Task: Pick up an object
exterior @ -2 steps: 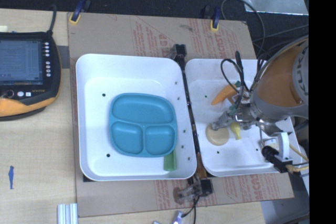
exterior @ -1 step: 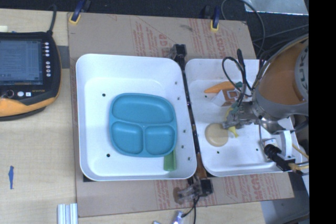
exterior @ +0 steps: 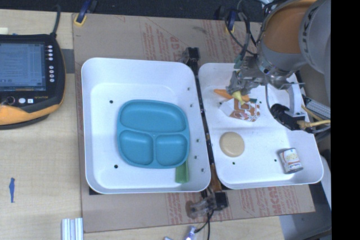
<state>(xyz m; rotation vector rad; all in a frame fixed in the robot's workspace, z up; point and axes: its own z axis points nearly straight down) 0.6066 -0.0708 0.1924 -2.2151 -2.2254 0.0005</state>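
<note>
gripper crowds the right bin's far edge over an orange piece; we cannot tell its state.

The left bin was mostly taken up by a blue tray, with a green piece wedged at its lower right; open floor ran along its top and left. In the right bin, the arm crowded the upper part over an orange item and a wrapper. A disc and a small can sat well apart, with bare floor between.
</note>
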